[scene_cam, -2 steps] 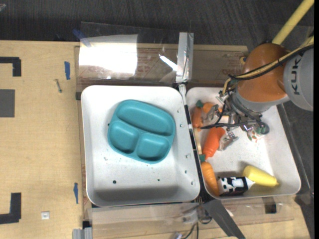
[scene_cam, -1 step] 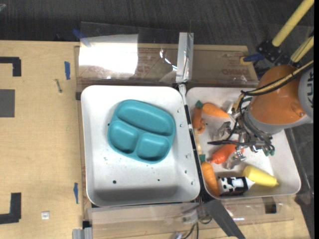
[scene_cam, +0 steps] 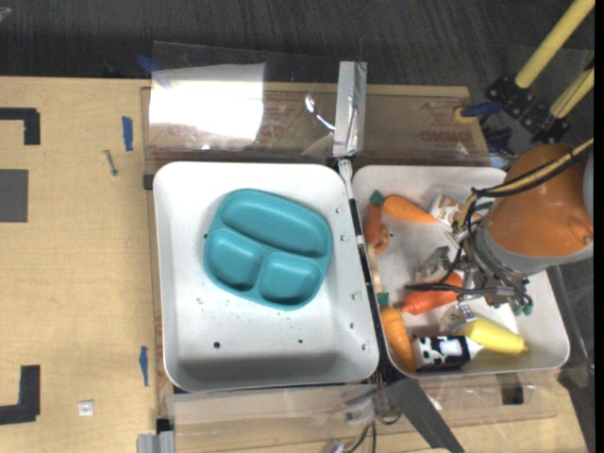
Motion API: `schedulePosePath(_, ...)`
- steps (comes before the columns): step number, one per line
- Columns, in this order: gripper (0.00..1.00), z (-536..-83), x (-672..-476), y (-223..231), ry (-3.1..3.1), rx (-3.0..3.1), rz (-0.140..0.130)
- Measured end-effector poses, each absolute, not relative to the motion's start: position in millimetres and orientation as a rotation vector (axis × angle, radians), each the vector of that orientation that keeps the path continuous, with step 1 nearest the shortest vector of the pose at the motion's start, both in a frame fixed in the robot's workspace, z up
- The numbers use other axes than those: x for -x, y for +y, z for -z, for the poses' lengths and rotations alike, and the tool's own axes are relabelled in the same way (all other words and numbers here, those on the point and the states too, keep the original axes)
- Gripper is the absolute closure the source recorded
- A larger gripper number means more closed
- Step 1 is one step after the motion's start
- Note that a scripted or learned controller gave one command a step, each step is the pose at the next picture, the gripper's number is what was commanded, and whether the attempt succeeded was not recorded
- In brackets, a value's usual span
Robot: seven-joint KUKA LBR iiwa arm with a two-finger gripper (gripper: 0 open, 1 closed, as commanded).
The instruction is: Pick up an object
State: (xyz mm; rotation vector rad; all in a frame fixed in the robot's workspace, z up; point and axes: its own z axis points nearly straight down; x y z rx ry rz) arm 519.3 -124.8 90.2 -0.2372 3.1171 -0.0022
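Observation:
The right white bin (scene_cam: 557, 347) holds several toy foods. A carrot (scene_cam: 411, 209) with a green top lies at its back. Another orange carrot (scene_cam: 427, 301) lies in the middle, and a yellow piece (scene_cam: 493, 336) and a black-and-white piece (scene_cam: 442, 350) rest near the front wall. My gripper (scene_cam: 453, 276) hangs low over the middle of this bin, just above and right of the middle carrot. The orange-banded wrist (scene_cam: 538, 215) sits behind it. Nothing shows clearly held.
The left white bin (scene_cam: 189, 347) holds a teal divided plate (scene_cam: 268, 247). An orange piece (scene_cam: 375, 229) leans on the wall between the bins, and another (scene_cam: 398, 340) lies at the front left corner. A small packet (scene_cam: 445, 209) lies at the back.

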Motion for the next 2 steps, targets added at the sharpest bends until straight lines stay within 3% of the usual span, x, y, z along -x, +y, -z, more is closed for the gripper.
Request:
schedulePosePath(1, 1.00, -102.6, -523.4, -123.8, 3.104, 0.239, 0.006)
schedulePosePath(2, 1.00, -281.0, -585.1, -114.0, 3.118, 0.190, 0.005)
